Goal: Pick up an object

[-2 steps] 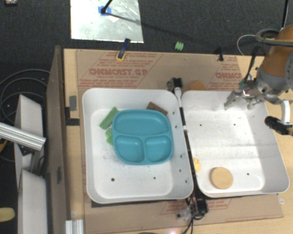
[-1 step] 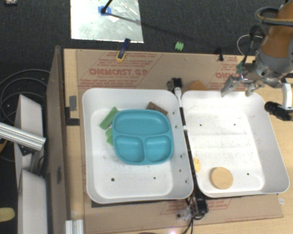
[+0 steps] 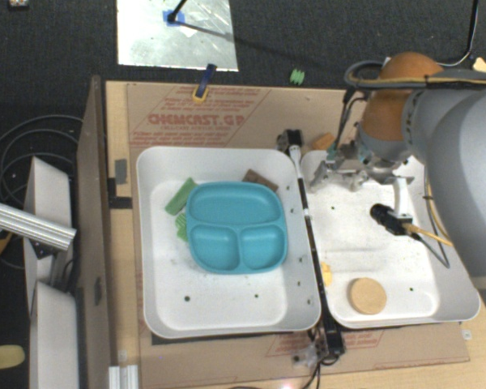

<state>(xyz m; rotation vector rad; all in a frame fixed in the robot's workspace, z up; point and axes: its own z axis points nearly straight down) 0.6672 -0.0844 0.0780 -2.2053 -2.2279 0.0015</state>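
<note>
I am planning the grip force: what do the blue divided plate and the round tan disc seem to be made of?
The blue divided plate: likely moulded plastic, smooth, slightly glossy; uniform colour, rounded compartment ridges. The round tan disc: possibly wood or cork, matte; flat, dull, slightly mottled surface. Too small to be sure.

The brown board (image 3: pixel 146 104) bears red print reading "CHEMCAST GP"; smaller lines are illegible.

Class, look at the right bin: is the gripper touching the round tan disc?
Apart. The camera view shows bare white floor of the right bin between the gripper and the round tan disc.
</note>
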